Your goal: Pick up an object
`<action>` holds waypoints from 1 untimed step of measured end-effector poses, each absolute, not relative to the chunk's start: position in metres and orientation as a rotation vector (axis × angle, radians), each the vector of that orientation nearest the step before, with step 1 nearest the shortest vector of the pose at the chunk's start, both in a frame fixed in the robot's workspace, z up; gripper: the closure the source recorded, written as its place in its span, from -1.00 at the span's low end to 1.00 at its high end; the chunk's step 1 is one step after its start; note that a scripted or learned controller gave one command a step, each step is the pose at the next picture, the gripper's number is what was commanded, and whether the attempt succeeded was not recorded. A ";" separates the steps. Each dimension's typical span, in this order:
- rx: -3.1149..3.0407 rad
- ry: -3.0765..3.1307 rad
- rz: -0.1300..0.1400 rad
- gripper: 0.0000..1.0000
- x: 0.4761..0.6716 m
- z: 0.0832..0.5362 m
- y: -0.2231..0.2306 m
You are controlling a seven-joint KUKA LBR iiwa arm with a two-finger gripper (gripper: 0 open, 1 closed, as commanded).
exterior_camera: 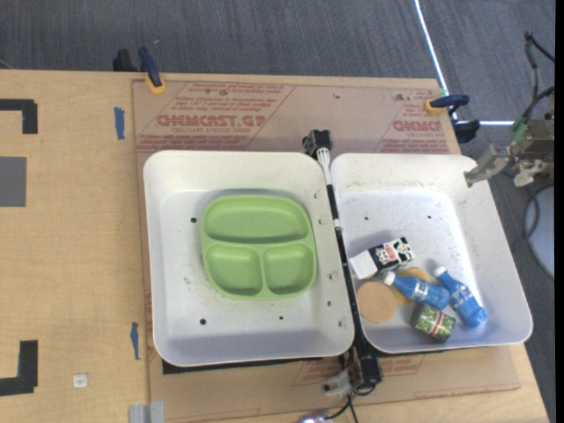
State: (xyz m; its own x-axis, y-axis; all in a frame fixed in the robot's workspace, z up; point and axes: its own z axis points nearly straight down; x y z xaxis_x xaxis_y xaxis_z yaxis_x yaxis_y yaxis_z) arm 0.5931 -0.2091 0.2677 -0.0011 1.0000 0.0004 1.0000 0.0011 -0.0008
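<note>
In the right shallow white plastic bin point(493, 236), near its front, lies a small blue plastic bottle point(419, 290): likely light, stiff and slippery, best gripped across its middle. The metal pincer point(483, 171) hovers at the bin's far right rim; whether it is open or closed I cannot tell.

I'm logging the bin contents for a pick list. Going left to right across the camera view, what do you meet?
Left bin → green tray → right bin → white carton → green can → gripper, at the right bin's far corner.
</note>
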 end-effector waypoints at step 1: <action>-2.236 -2.203 0.001 -1.00 0.574 0.103 -0.182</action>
State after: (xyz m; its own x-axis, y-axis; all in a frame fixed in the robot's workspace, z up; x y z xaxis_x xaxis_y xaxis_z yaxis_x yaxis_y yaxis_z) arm 0.5743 -0.1820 0.1030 0.0148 0.9999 0.0012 0.9999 -0.0148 -0.0026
